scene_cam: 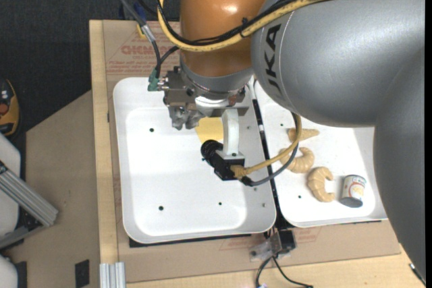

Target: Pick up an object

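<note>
My gripper hangs low over the back of the left white bin, under the orange wrist band. A flat pale yellow piece lies just beneath and to the right of it, partly hidden by the wrist. Whether the piece touches the gripper cannot be made out. In the right white bin lie two tan croissant-shaped things, a third tan piece behind them, and a small white can on its side near the front right.
The grey arm covers most of the right bin's back half. The bins sit on a brown cardboard sheet. A cable clip sits at the front between the bins.
</note>
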Available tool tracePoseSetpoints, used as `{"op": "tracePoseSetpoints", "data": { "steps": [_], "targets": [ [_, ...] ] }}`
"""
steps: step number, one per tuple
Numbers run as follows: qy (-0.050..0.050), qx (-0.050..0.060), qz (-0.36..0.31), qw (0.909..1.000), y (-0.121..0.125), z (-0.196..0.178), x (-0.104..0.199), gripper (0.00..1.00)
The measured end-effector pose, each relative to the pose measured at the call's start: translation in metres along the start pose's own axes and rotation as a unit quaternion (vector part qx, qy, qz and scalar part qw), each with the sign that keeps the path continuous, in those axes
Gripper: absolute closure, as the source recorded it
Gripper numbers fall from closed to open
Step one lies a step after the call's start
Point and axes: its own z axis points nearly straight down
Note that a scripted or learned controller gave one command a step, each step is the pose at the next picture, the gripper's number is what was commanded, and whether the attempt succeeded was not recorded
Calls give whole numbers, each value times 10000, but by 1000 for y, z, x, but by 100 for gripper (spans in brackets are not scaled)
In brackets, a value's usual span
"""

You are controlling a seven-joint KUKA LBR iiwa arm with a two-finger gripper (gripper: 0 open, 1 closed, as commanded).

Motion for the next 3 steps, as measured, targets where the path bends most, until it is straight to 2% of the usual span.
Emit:
{"op": "tracePoseSetpoints", "data": {
  "steps": [1,2,3],
  "targets": [
    [68,-123,-33,9999,-56,-99,2,100],
    [80,-162,-21,9998,-57,-229,-1,100],
    [8,-18,-4,10000,-57,-116,0,100]
  ]
}}
